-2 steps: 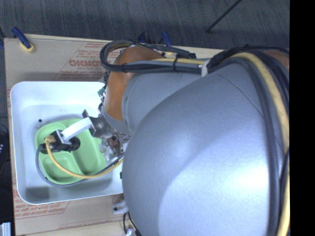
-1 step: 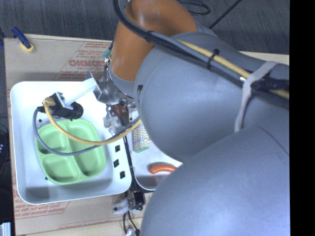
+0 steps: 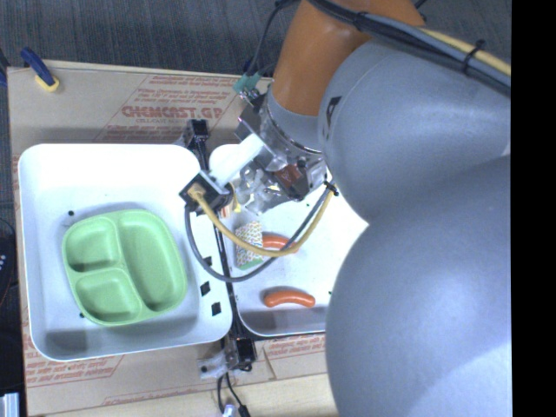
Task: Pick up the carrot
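Observation:
My gripper [image 3: 250,215] hangs low over the left part of the right bin [image 3: 261,324], close to the wall between the two bins. Just right of it lies a short orange piece [image 3: 274,242], partly crossed by a yellow cable. A longer orange, rounded piece [image 3: 289,299] lies alone near the bin's front wall, apart from the gripper. Either one could be the carrot; I cannot tell which. A pale meshed item [image 3: 249,234] and something greenish [image 3: 247,259] sit right under the gripper. The arm hides the rest of this bin.
The left bin [image 3: 35,172] holds a green divided tray [image 3: 124,266]. The big grey arm [image 3: 417,189] covers the right half of the view. Black and yellow cables [image 3: 207,250] loop over the wall between the bins. A blue and yellow item [image 3: 39,69] lies on the cardboard at the back left.

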### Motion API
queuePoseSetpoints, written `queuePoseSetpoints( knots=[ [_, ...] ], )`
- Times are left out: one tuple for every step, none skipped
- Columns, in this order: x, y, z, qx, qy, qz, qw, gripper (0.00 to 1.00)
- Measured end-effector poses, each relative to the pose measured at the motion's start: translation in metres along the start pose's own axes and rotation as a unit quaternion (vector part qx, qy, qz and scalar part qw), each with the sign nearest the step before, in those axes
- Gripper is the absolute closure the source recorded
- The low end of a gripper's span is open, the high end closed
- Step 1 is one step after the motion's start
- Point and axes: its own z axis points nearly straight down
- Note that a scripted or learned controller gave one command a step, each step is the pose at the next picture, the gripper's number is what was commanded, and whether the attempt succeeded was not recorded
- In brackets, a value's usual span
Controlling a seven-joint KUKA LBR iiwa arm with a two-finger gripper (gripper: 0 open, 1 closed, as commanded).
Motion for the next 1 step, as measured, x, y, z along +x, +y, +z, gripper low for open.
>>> queuePoseSetpoints(
  knots=[
    [0.0441,-0.1092,0.1745,-0.001,-0.002,0.102,0.9948,1.00]
  ],
)
